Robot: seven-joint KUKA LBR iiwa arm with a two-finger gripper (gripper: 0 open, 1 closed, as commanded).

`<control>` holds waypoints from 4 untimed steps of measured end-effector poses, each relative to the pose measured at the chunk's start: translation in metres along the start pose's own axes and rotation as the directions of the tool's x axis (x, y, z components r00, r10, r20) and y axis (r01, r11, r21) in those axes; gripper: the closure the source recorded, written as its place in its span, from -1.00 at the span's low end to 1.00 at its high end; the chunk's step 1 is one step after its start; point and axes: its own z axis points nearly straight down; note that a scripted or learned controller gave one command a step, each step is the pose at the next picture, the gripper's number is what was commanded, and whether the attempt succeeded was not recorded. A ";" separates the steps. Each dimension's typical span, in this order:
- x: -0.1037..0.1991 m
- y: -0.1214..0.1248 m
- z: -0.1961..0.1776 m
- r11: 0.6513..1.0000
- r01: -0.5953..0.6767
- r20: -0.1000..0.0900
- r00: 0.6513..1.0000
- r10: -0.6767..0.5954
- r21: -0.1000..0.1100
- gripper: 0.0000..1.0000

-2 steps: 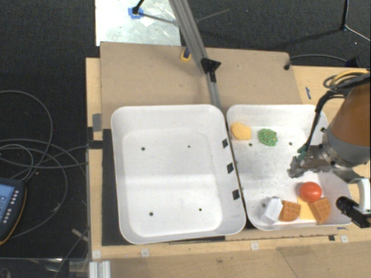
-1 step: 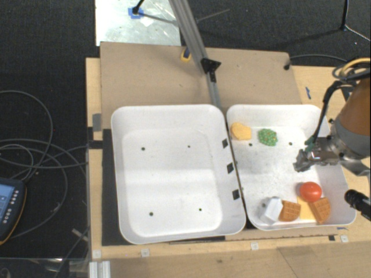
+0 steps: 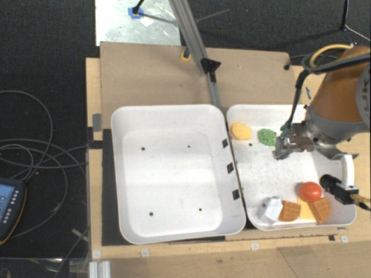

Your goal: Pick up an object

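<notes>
Gripper (image 3: 282, 147) low over the right bin (image 3: 264, 181).
Whether its claw was apart or together could not be told; the green object (image 3: 267, 136) lay just beside it at ten o'clock.

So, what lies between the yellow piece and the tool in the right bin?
In the camera view, the green piece lies between the yellow piece and the tool, close beside the tool.

Wooden bench (image 3: 151, 74) bearing two shallow white bins. The left bin (image 3: 124, 155) touches the right bin (image 3: 255, 181) along one side.
</notes>
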 end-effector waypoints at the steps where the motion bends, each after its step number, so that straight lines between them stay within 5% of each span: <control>1: 0.041 0.022 0.002 1.000 0.000 -0.001 1.000 0.000 0.001 1.00; 4: 0.151 0.107 0.003 1.000 -0.001 -0.001 1.000 0.001 0.000 1.00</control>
